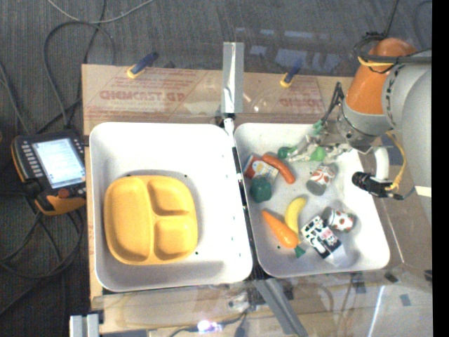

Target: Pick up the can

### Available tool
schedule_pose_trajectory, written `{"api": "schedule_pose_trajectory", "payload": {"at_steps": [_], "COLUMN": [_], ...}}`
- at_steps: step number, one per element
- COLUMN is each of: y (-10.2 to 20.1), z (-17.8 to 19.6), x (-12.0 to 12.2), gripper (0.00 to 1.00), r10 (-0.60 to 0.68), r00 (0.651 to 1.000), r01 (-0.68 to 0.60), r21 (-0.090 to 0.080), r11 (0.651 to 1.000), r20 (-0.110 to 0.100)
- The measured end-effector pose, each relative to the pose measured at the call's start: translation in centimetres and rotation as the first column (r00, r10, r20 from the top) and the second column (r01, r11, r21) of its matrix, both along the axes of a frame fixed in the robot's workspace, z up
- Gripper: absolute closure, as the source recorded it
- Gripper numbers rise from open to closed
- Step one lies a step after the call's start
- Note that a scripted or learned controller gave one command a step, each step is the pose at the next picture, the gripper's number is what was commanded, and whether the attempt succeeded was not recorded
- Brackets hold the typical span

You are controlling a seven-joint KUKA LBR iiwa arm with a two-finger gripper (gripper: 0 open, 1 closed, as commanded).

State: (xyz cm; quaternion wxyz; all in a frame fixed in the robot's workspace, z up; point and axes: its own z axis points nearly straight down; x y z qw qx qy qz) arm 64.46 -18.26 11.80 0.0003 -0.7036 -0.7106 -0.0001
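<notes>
A small red-and-white can (320,178) lies tilted in the right bin (372,255), near its back right part. A second can-like object (342,221) with red spots rests further forward, near the bin's right side. My gripper (316,148) hangs low over the back of the right bin, just behind and slightly left of the red-and-white can. Something small and green (287,152) lies close to its left. I see nothing held in the gripper.
The right bin also holds a red sausage (276,167), a green pepper (261,189), a banana (296,212), a carrot (280,230) and a black-and-white box (321,236). A yellow divided tray (150,217) sits in the left bin (102,146).
</notes>
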Motion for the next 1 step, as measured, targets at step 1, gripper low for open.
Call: {"api": "schedule_pose_trajectory", "payload": {"at_steps": [1], "y": [-2.05], "z": [-2.53], "x": [-3.12], "gripper": [0.00], "r10": [-0.073], "r00": [0.997], "r01": [0.073], "r21": [0.000], "r11": [0.997], "r20": [0.000]}}
